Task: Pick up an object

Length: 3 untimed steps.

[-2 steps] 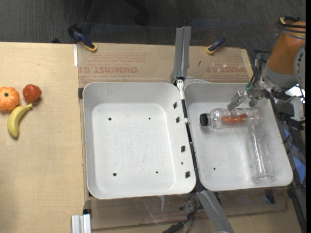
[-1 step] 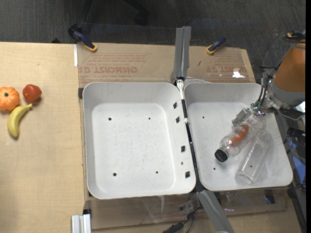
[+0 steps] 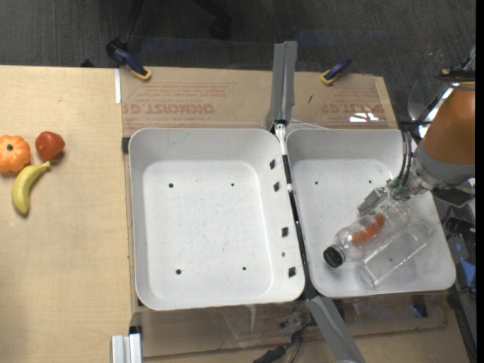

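We see the tool (image 3: 384,197) low in the right bin (image 3: 333,157), just above a clear bottle (image 3: 361,237) lying beside a clear box (image 3: 399,249); whether it is clamped we cannot tell.

2 white bins (image 3: 204,146) speckled with dark dots; a clear bottle (image 3: 363,237) with black cap and orange inside; far left, a yellow banana (image 3: 26,187), orange fruit (image 3: 13,154), red fruit (image 3: 50,145).
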Each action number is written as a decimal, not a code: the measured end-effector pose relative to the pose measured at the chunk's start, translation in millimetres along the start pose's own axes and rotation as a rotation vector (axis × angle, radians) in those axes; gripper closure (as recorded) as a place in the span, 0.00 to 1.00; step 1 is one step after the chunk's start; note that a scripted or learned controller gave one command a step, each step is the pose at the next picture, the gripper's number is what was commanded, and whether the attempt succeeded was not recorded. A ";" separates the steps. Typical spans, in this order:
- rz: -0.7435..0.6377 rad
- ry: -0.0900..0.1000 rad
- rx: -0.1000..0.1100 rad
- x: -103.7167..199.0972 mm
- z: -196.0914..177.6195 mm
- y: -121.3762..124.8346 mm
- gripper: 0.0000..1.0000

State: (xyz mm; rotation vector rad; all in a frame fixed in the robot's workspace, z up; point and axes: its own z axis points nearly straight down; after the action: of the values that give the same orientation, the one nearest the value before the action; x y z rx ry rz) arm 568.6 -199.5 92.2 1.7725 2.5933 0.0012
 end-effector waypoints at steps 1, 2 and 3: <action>-0.077 -0.022 -0.026 15.2 -8.3 -39.5 0.00; -0.076 -0.017 -0.022 15.5 -17.3 -40.4 1.00; -0.076 -0.021 -0.027 14.6 -18.0 -38.8 0.00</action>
State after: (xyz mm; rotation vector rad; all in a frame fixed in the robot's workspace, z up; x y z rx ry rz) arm 527.2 -200.0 110.1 1.6550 2.6307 0.0173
